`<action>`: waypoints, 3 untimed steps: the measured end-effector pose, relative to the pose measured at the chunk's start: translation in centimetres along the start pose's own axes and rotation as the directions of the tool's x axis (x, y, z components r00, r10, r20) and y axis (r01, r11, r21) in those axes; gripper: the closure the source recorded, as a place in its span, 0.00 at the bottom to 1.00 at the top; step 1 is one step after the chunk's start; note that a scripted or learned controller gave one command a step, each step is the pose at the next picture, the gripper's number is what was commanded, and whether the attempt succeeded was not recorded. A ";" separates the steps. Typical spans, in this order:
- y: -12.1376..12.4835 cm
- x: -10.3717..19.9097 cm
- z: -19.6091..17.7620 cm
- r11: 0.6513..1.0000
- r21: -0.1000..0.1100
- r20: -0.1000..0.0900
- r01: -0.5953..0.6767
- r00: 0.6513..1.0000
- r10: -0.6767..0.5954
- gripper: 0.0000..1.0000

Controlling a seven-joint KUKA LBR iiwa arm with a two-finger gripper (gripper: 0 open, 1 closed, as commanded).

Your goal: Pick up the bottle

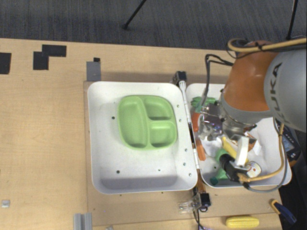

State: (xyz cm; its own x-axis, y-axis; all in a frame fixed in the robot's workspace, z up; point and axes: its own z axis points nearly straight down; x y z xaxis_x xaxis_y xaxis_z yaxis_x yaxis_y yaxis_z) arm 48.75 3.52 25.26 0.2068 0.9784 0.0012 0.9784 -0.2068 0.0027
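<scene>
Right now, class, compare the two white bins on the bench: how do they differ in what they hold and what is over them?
The left bin holds one thing, a green divided tray, lying flat; the right bin holds a crowded jumble of small items. Nothing hangs over the left bin; the arm hangs over the right bin, covering much of it. Both are shallow, white and side by side.

Robotics lab, wooden bench (43, 128), two white bins (103, 128), KUKA arm (268, 80), cables
</scene>
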 end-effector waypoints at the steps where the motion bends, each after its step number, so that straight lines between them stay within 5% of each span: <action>1: 1.3 -6.1 -5.4 0.993 0.000 0.001 -0.119 0.993 0.119 1.00; 2: -0.3 1.1 -0.3 0.999 0.003 0.001 -0.034 0.999 0.034 1.00; 3: -2.8 12.7 -1.1 0.999 0.003 -0.001 0.036 0.999 -0.036 1.00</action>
State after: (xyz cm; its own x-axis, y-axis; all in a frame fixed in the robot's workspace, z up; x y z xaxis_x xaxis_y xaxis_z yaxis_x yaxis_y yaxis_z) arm 48.67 16.49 26.34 0.1714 0.9852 0.0017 0.9852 -0.1714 0.0003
